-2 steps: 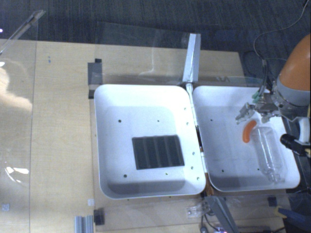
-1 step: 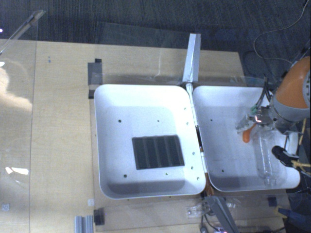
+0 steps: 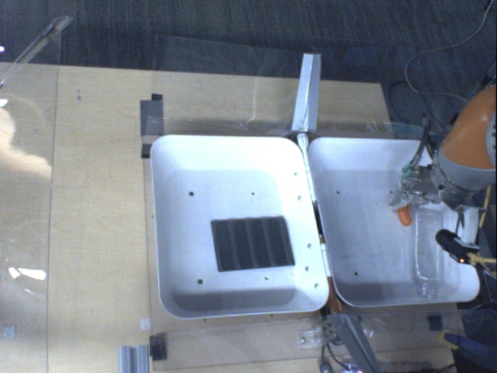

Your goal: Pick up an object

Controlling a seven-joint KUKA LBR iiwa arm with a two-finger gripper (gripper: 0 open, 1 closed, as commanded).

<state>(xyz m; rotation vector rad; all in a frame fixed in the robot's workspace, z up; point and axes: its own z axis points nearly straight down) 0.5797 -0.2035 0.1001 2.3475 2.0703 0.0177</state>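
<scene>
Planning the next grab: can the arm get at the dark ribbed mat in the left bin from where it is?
Probably yes. The mat lies flat and alone on the left bin floor, nothing over it. The arm is over the right bin, so it must cross the low wall between them.

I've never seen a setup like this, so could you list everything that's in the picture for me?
bins: two, white, side by side on the bench
pad: one, dark and ribbed, lying flat in the left bin
bottle: one, clear, lying in the right bin near its right wall
orange piece: one, small, in the right bin beside the bottle's top; too small to identify
bench: one, light wood
arm: one, grey with an orange band, over the right bin's right side
</scene>
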